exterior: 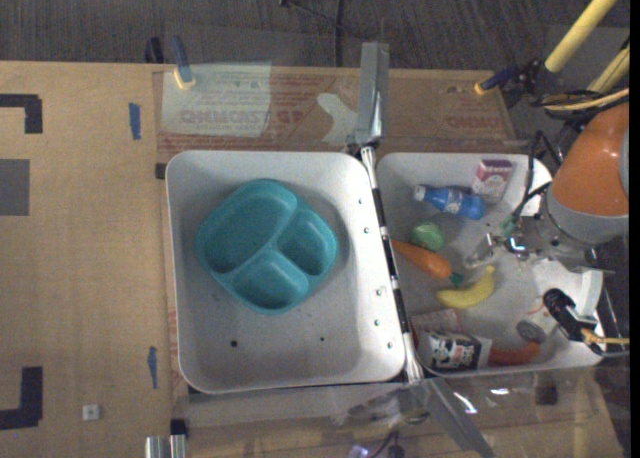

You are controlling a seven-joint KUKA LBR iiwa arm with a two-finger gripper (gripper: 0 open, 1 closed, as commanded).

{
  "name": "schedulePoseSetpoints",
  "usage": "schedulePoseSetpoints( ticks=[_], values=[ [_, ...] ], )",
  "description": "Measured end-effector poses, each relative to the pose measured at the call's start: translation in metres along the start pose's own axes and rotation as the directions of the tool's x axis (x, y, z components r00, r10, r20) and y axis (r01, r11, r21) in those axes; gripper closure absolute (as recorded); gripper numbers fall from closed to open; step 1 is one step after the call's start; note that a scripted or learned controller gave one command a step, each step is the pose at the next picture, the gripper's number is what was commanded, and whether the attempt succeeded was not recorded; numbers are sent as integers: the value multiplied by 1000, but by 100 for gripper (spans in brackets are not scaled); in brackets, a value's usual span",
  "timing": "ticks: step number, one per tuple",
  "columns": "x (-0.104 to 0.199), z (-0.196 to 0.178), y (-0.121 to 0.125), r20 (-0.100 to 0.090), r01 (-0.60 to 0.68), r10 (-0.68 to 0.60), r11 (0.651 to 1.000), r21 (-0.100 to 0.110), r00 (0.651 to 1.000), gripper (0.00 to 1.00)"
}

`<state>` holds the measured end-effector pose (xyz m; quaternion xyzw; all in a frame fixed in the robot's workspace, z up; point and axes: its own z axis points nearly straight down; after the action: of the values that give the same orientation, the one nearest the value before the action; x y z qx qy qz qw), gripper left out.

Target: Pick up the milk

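The milk (456,350) is a small white carton with black print, lying on its side in the front left corner of the right bin (400,291). My gripper (507,242) hangs over the middle right of that bin, just above the banana (468,292) and well behind the milk. It is apart from the carton. The grey arm with its orange band (590,171) comes in from the right.
Also in the right bin are a blue bottle (450,200), a pink and white box (492,178), a green item (428,236), a carrot (422,259), a red item (514,354) and a small can (530,331). The left bin (190,326) holds a teal divided plate (266,244).
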<state>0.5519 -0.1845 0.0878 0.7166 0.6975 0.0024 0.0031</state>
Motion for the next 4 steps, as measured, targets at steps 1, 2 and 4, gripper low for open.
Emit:
schedulePoseSetpoints(
  ticks=[1, 2, 4],
  values=[
    [-29, -2, -21, -11, -8, 8, 1000, -2, 1000, 0],
    [-22, 1, 39, -1, 44, -44, 999, 0, 999, 0],
    [-4, -126, 67, 1, 51, -51, 999, 3, 999, 100]
  ],
)
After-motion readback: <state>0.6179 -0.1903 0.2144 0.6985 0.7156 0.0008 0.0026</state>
